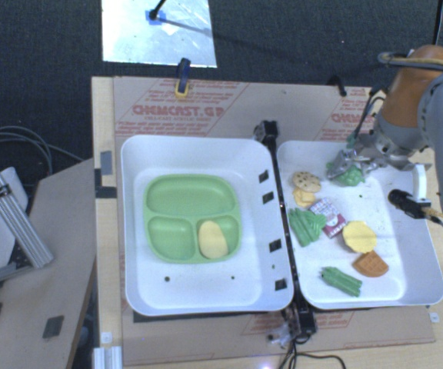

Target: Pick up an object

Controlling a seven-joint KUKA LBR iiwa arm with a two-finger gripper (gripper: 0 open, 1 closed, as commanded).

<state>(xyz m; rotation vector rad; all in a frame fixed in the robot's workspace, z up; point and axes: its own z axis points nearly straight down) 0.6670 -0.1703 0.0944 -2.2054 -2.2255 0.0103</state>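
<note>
My gripper (346, 167) hangs low over the far part of the right bin (414, 283), right at a small green leafy piece (351, 178) that lies just under its tip. Whether that piece is gripped cannot be made out. Elsewhere in this bin lie a chocolate-chip cookie (308, 181), a pale yellow slice (304, 197), a bunch of green beans (306, 226), a pink-and-white wrapped piece (331, 217), a round yellow piece (359, 237), an orange-brown cracker (371, 264) and a green pod (341, 280).
The left bin (198, 290) holds a green divided plate (191, 194) with a yellow oval piece (213, 239) in its near right compartment. A raised divider with black clips (277, 206) runs between the bins. The arm (418, 98) comes in from the far right.
</note>
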